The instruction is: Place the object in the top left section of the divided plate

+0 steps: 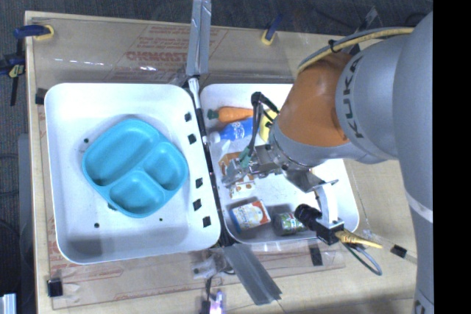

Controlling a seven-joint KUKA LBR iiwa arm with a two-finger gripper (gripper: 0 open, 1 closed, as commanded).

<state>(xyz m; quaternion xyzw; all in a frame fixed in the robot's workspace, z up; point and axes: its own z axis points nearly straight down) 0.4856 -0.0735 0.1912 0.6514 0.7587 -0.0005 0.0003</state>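
Note:
The blue divided plate (135, 167) lies in the left bin (66, 232), its three sections bare. My gripper (235, 171) is low in the right bin (346, 191), near the bin's left wall, among the objects there. Right beside it are an orange-brown packet (231, 157) and a blue-and-white bottle (235, 132). An orange carrot (236, 114) lies at the bin's far end. A white packet (250, 214) and a dark green can (287, 222) lie at the near end. The arm hides the right part of this bin.
A grey divider rail (199, 33) runs between the two bins, with black clips along the left bin's right wall. The bulky arm (331, 114) hangs over the right bin. White floor surrounds the plate in the left bin.

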